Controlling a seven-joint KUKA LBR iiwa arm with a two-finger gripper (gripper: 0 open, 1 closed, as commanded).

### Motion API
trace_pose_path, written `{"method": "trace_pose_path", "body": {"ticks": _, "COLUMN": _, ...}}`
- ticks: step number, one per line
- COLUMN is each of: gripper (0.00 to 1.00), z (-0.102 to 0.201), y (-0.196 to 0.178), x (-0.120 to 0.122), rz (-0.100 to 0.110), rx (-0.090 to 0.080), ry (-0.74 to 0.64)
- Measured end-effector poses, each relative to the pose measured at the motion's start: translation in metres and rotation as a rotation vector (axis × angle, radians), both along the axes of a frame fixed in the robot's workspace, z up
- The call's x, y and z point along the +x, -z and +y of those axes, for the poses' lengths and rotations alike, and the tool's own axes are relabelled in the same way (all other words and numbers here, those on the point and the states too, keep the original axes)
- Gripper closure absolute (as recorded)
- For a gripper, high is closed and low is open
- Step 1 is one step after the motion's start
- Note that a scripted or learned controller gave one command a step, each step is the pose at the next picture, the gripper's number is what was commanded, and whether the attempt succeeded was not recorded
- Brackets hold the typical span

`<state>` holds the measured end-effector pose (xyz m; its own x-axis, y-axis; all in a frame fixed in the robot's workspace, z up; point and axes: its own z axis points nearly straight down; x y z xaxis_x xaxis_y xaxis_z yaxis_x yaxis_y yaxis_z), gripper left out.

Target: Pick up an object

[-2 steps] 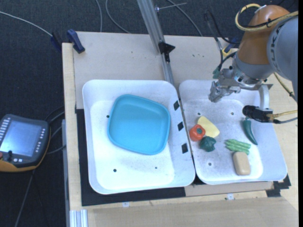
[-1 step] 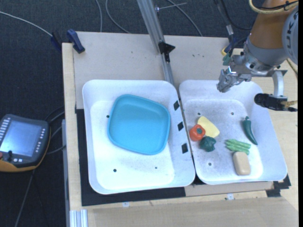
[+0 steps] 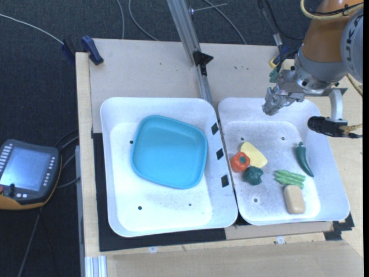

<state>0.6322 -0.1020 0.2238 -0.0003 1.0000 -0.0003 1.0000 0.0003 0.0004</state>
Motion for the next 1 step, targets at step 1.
{"method": "trace_pose_path", "body": {"ticks": 1, "gripper": 1.00, "z": 0.0531, "y": -0.0001, "x": -0.0011, "rz": 0.000, "rx": 0.001, "ry": -0.004}}
